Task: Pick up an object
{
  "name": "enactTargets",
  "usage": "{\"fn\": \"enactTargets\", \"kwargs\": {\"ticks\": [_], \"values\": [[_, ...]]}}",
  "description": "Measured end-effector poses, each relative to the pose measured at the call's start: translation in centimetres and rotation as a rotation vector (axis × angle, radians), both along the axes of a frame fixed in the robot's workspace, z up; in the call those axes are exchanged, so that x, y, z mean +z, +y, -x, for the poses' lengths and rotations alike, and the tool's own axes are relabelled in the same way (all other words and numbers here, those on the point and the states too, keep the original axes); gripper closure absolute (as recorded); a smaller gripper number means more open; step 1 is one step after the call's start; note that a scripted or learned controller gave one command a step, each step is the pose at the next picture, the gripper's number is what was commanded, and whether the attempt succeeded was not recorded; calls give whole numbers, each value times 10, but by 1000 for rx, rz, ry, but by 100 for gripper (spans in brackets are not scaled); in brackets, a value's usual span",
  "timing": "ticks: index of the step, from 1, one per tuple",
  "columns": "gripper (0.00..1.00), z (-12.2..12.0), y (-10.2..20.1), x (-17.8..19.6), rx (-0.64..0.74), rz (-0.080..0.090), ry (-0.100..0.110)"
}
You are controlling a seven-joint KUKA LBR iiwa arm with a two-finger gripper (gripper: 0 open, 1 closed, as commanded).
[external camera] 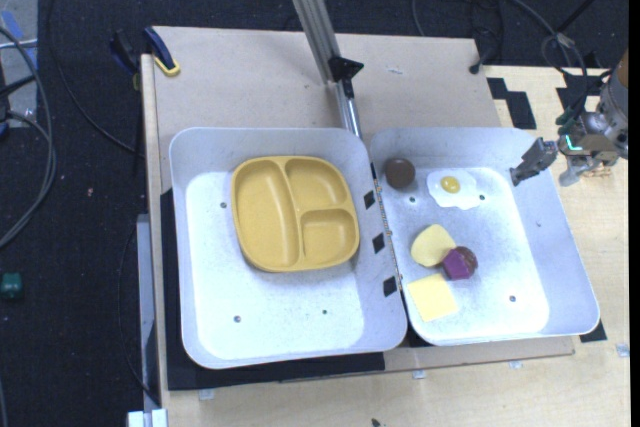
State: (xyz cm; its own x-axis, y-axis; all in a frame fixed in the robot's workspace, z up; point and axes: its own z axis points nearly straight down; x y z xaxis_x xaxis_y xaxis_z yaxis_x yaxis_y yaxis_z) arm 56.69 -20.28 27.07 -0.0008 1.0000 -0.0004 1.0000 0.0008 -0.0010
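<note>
Nearest the camera in the right white bin (560,295) lies a flat pale-yellow square slice (432,298), close to the bin's near-left corner. Just behind it sit a rounded yellow lump (430,243) and a small purple piece (460,263), these two touching each other. Farther back rest a toy fried egg with a yellow yolk (456,189) and, to its left, a dark brown ball (400,173), both apart from their neighbours. The left white bin (200,315) holds a yellow tray with three compartments (296,213).

The gripper (550,165) hangs over the right bin's far right rim, well apart from every piece; its jaws look spread, with nothing between them. No pick has begun.

To do this step well, a lone target seems wiser than the touching pair: the brown ball stands proud of the floor and has free space around it. The flat slice and the egg would likely slip under the jaws. The arm should probably centre over the ball, keep the jaws wide, descend straight until they straddle it, then close before lifting. On the tan worktop (250,75) beyond stands a slanted metal pole (310,5).
</note>
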Motion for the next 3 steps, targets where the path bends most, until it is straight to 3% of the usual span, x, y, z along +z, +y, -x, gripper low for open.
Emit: {"fn": "enactTargets", "kwargs": {"ticks": [1, 3], "values": [[0, 0, 0, 1, 0, 0, -1], [0, 6, 1, -95, -1, -1, 3]]}}
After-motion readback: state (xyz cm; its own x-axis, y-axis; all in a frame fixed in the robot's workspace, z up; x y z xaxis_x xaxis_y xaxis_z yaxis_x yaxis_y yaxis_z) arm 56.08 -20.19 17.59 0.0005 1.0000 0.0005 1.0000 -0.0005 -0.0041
